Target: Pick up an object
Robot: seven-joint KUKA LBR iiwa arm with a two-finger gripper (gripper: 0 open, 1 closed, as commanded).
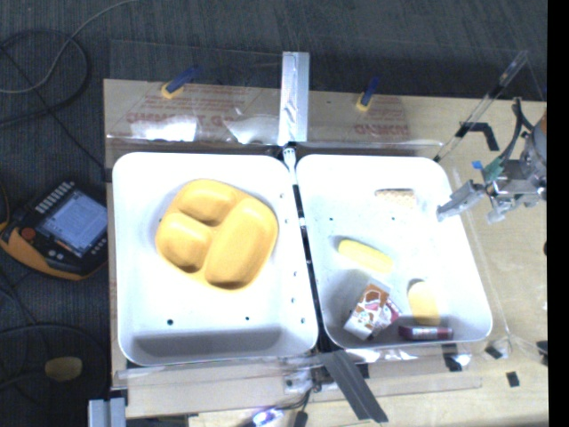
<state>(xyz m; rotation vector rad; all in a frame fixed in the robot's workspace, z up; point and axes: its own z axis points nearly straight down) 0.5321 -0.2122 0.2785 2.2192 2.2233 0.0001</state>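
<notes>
My gripper hangs over the right rim of the right bin, with nothing visibly in it. In that bin lie a pale wafer at the back, a yellow banana-like piece in the middle, a small red and white carton, a short yellow cylinder and a dark red marker at the front. The wafer is the closest object, to the gripper's left. The left bin holds one large yellow three-lobed soft object.
A metal divider strip stands behind the seam between the bins. Clear plastic sheeting with blue and yellow clips lies at the back of the bench. A handheld control pendant rests on the floor at left.
</notes>
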